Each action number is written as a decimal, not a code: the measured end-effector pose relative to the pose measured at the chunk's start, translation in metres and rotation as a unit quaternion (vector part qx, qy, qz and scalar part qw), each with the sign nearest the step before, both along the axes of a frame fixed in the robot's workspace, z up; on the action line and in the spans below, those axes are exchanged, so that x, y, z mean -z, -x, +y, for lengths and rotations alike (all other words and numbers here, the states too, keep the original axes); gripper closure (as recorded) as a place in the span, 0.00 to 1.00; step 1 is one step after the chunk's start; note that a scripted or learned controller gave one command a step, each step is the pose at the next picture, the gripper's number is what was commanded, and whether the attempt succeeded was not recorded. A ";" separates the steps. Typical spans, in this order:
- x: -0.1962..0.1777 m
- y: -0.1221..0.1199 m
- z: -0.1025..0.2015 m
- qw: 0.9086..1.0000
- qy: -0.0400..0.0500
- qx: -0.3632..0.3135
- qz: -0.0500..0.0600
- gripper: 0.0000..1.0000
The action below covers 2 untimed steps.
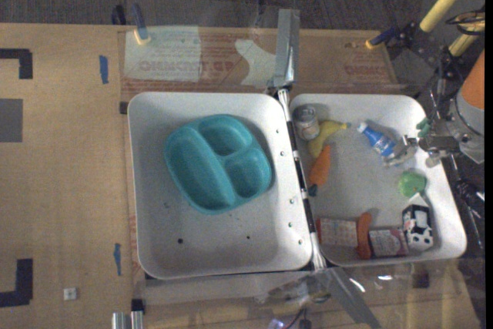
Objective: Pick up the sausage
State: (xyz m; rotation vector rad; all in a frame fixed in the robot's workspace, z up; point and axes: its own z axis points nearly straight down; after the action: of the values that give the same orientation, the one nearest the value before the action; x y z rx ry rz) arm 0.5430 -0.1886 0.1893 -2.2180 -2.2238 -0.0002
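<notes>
Looking down from the fixed camera, I see two white bins side by side on the bench (62,189). My left bin (146,235) carries a teal divided plate (219,162), sitting a little above the bin's middle and tilted in plan.

My right bin (370,189) holds the clutter. The sausage (363,235), a short reddish-brown piece, lies near the bin's lower edge, standing roughly lengthwise toward me, between a small pinkish card (337,230) on its left and a reddish packet (387,241) on its right, touching or nearly touching both. Just right of the packet stands a small black-and-white carton (417,226). Higher up, an orange carrot (320,166) lies by the dividing wall, with a yellow banana (327,132) and a small tin can (306,122) beside it at the top left corner. A blue-and-white tube (377,139) lies slanted near the top, and a green lump (412,182) sits near the right wall.

The arm comes in from the right; my jaws (408,150) sit over the right bin's upper right area, close to the tube's lower end and well apart from the sausage. Whether they are spread or pressed together I cannot tell.
</notes>
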 end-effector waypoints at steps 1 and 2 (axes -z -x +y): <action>0.102 0.057 0.002 0.999 0.001 -0.046 -0.005 0.00; 0.102 0.060 -0.011 1.000 0.002 0.015 -0.006 0.00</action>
State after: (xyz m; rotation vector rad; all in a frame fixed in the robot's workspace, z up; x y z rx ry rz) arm 0.4832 -0.1997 0.0875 -2.2587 -2.1973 -0.0089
